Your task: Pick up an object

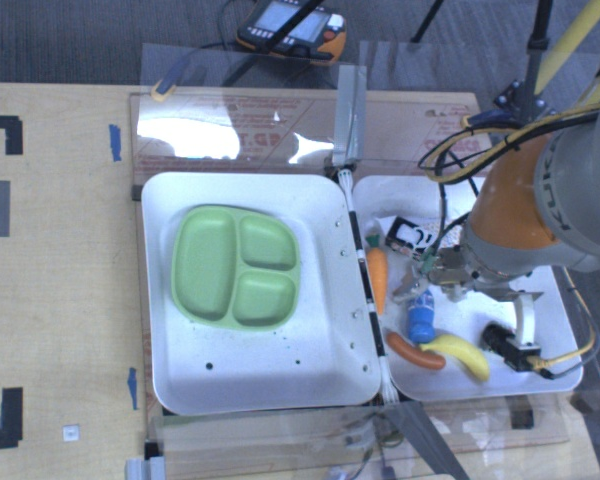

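The right bin [555,298] holds several small things. An orange carrot [378,276] lies along its left wall. Next to it a blue bottle [421,318] stands out, with a red sausage [416,353] and a yellow banana [461,354] near the front edge. A black and white box [408,234] sits toward the back. My gripper [418,276] hangs low over the bin, just above the top of the blue bottle and right of the carrot. The arm's body hides the middle of the bin. Nothing is visibly held.
The left bin [170,368] contains a green divided plate [236,265]. A metal divider [365,288] separates the two bins. A clear panel [240,128] stands behind them. A handheld controller [290,26] lies on the floor at the back.
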